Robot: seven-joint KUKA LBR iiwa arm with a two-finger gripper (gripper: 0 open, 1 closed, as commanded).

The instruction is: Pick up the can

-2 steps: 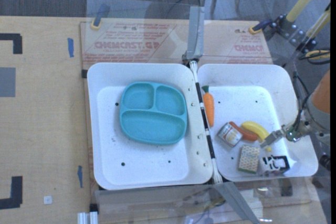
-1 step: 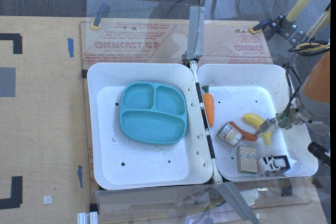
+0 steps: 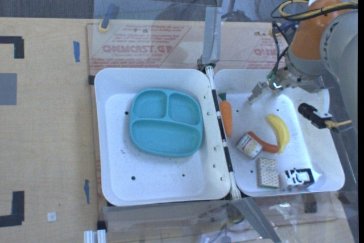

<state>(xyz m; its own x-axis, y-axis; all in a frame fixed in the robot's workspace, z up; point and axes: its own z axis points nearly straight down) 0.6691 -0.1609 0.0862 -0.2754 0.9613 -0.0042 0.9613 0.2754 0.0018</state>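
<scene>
The can (image 3: 248, 144) lies tipped on its side in the right bin (image 3: 333, 179), near that bin's middle and toward its left wall. An orange-red curved piece (image 3: 267, 143) touches the can's right side, and a banana (image 3: 278, 129) lies just beyond that, up and to the right. Below the can sits a tan cracker-like block (image 3: 267, 172), and beside that a small black-and-white box (image 3: 298, 177) near the bin's lower right corner. A carrot (image 3: 226, 116) rests along the left wall of the same bin, above and left of the can.

Up top, the end effector (image 3: 263, 90) hangs over the upper part of the right bin, well apart from the can. It reads as thin grey metal against the white bin, and I cannot tell whether it is spread or closed; nothing shows between its tips. The arm (image 3: 321, 37) reaches in from the right with its orange band above the wrist.

Across the divider, the left bin (image 3: 114, 179) carries a teal divided plate (image 3: 167, 122), lying flat near its middle. Both bins sit on the worktop (image 3: 45, 139).
</scene>
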